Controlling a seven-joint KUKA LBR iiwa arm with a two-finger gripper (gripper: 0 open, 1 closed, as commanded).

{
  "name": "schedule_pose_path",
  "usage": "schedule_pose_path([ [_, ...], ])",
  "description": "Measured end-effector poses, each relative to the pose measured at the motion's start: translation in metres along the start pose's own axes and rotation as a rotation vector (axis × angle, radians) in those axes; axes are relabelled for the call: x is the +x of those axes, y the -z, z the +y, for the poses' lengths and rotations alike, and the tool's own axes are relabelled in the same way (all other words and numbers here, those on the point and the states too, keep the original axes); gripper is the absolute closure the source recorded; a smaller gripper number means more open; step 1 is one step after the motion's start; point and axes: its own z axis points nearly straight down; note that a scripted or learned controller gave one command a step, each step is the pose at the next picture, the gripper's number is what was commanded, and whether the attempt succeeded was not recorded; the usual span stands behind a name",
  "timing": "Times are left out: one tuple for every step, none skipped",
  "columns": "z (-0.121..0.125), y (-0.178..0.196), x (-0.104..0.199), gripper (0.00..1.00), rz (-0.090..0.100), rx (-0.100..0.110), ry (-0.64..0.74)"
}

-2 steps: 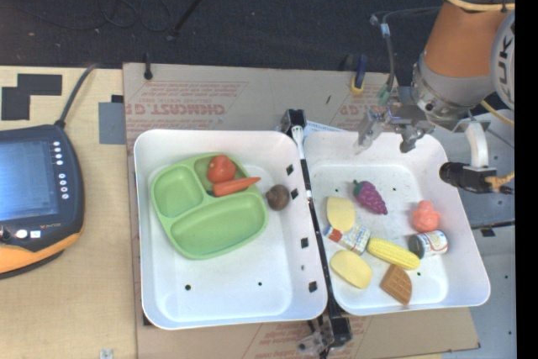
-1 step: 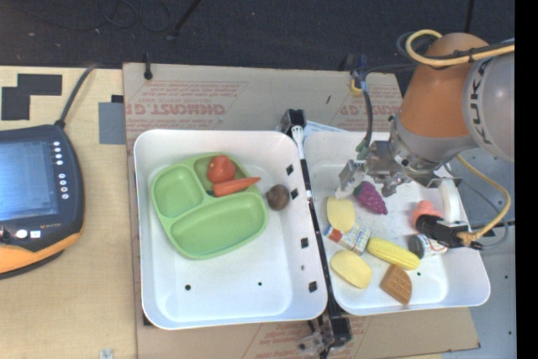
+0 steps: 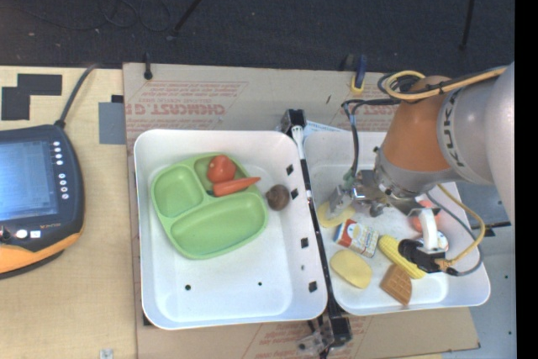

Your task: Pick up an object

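Several small things lie at the near end of the right bin (image 3: 471, 295): a brown wafer-like piece (image 3: 397, 285), a pale yellow lump (image 3: 350, 269), and a banana (image 3: 399, 256) whose long axis runs diagonally from upper left to lower right. Just beyond sits a small printed carton (image 3: 358, 238), lying tilted. Above it the gripper (image 3: 346, 197) hangs low inside the bin; whether it grips anything cannot be told. Farther left, the left bin (image 3: 168, 290) holds a green divided tray (image 3: 210, 223) with a carrot (image 3: 235, 186) pointing right.
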Motion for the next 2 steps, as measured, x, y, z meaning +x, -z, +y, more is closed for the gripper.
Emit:
schedule_pose_path([
  [0.018,-0.011,0.005,0.0,0.001,0.002,0.001],
  [-0.05,-0.011,-0.005,0.0,0.001,-0.002,-0.003],
])
